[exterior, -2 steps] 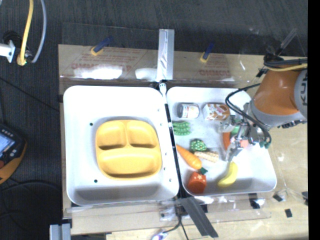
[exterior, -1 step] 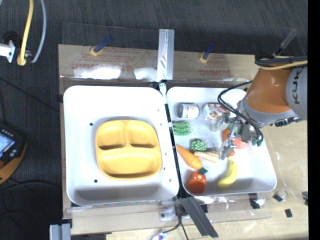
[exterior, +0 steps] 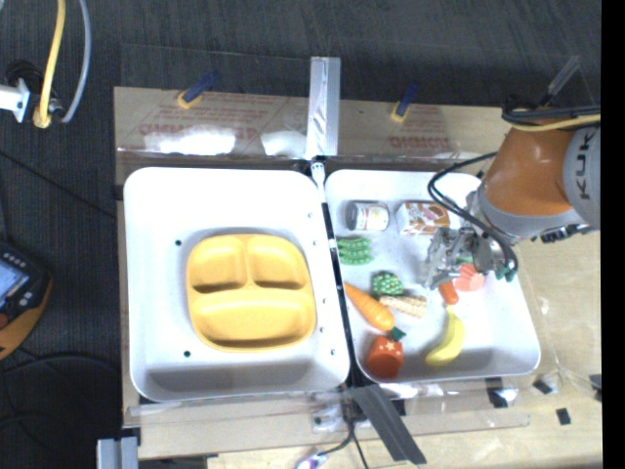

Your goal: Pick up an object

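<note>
My gripper (exterior: 447,265) hangs low over the right bin (exterior: 508,355), near its right middle. A small red and orange thing (exterior: 463,282) lies right at the fingertips; whether it is between them is hidden. Around it lie a banana (exterior: 446,340), a tomato (exterior: 385,356), a carrot (exterior: 368,306), a green piece (exterior: 387,284), a beige stick (exterior: 404,306), a pea pod (exterior: 354,251), a small can (exterior: 369,217) and a snack packet (exterior: 424,218).
The left bin (exterior: 156,360) holds a yellow divided plate (exterior: 250,289). A metal divider post (exterior: 323,106) stands behind the wall between the bins. Yellow and grey cables (exterior: 54,47) hang at the far left, off the bench.
</note>
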Available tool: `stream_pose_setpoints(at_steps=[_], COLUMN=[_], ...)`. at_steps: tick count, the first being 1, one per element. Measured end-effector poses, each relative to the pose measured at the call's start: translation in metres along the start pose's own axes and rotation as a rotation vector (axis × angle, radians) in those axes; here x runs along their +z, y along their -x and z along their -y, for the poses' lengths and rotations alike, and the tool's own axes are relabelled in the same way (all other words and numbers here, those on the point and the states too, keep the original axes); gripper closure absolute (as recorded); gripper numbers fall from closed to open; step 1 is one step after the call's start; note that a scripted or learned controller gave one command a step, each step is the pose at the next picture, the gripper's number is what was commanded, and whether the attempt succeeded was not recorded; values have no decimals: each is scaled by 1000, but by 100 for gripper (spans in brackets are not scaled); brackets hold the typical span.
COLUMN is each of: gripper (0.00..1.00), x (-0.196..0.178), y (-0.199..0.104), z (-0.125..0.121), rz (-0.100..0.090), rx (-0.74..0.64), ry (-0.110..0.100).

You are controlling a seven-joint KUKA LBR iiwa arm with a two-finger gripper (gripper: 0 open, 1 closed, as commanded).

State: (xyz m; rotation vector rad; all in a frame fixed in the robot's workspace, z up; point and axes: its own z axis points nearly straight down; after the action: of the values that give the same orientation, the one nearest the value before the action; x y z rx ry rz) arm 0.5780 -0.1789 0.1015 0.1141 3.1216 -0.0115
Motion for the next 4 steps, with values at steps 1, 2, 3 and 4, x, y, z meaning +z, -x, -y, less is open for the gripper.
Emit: stream_pose_setpoints(at_steps=[1,2,3,4], gripper=[0,0,0,0], x=[0,12,10,11], y=[0,8,-35,-23], z=[0,-12,28,31], rz=[0,-9,-5,-9], rx=[0,150,164,146], ry=[0,4,2,1])
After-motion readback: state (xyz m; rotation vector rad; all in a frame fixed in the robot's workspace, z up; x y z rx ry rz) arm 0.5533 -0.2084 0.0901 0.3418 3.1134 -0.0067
